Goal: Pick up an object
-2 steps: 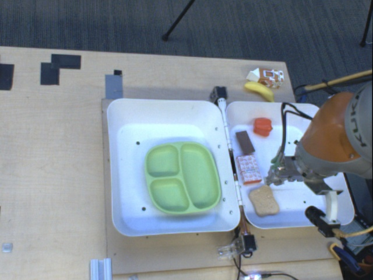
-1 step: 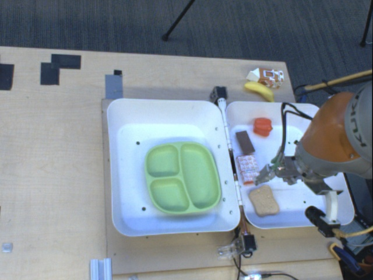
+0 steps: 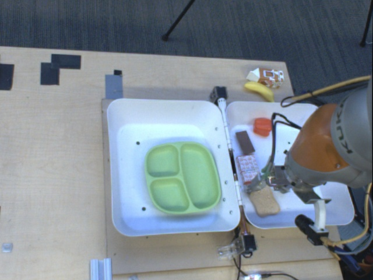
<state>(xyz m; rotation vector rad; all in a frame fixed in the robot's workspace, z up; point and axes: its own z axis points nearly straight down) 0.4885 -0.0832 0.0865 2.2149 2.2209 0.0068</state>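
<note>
Camera view: at lower right of the frame, the arm's jaws (image 3: 269, 181) hang over the right bin (image 3: 335, 214), just above a tan slice (image 3: 265, 202); their spread cannot be told.

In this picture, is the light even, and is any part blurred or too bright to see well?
Camera view: the left white shallow bin has a bluish cast around the green three-compartment plate; the right white shallow bin is nearly washed out; the grey and orange arm looks soft, and shades the tan slice.
</note>
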